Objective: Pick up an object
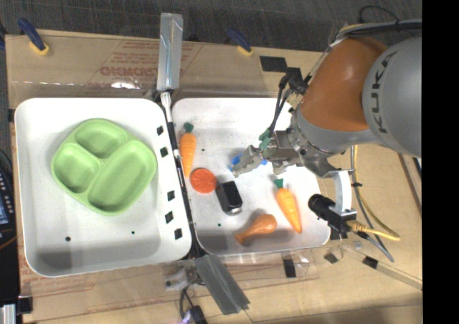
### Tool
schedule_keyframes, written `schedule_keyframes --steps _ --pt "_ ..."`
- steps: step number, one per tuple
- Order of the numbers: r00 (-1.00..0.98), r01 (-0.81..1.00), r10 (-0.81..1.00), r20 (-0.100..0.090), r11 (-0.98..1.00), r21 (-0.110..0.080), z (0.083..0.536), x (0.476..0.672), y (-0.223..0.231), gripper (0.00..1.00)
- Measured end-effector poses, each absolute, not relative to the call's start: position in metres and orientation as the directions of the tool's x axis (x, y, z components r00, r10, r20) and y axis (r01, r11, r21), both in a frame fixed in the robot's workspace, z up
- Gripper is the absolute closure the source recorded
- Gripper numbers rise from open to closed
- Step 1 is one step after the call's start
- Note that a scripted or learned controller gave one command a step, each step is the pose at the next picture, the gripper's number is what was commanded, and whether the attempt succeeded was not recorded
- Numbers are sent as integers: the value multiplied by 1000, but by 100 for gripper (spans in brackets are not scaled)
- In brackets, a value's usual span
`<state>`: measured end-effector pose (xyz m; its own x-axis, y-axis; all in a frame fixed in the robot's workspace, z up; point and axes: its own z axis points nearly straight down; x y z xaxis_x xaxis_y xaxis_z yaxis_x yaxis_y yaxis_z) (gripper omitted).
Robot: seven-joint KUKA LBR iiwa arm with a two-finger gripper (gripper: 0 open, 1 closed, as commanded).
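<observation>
My gripper (245,160) hangs over the middle of the right bin (215,111), reaching in from the right. Something small and blue (236,162) shows at its tip; whether it is held I cannot tell. Below and to the left lie an orange-red round object (203,180) and a black block (229,196). One carrot (188,152) lies along the bin's left wall. A second carrot (288,208) lies under the wrist at the right. An orange drumstick-shaped toy (258,226) rests near the front wall.
The left bin (43,244) holds a green divided plate (105,165). A grey divider strip (170,43) stands between the bins at the back. Cables and a black fitting (324,208) hang off the arm at the right bin's front right corner.
</observation>
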<state>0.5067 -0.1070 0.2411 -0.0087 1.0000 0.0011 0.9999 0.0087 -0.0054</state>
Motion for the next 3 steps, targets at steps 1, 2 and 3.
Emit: schedule_keyframes --steps 1,2,3 --pt "-18 1000 1000 2 18 -10 146 551 -143 0" --pt "-18 1000 1000 1 18 -6 148 552 -144 0" --pt "-186 982 982 0 186 -1 222 568 -131 0"
